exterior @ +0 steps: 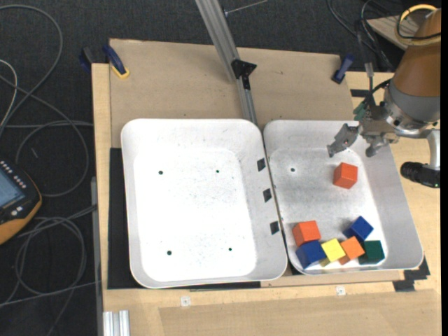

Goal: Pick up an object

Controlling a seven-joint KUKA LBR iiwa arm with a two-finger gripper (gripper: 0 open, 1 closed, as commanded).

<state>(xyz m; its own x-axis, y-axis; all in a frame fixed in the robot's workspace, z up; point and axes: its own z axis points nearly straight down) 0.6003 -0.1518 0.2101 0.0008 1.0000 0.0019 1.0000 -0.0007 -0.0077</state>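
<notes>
The pincer is hanging released over the right bin, gripping nothing. The orange cube is lying apart from the corner cluster, seemingly the easiest target, just below the fingers.

A small orange-red cube lies by itself in the right-hand shallow white bin, toward its far right part, resting flat and slightly turned. Well apart from it, along the bin's near edge, a cluster sits packed together: an orange cube, a blue cube, a yellow cube, a smaller orange block, another blue cube and a dark green cube.
</notes>
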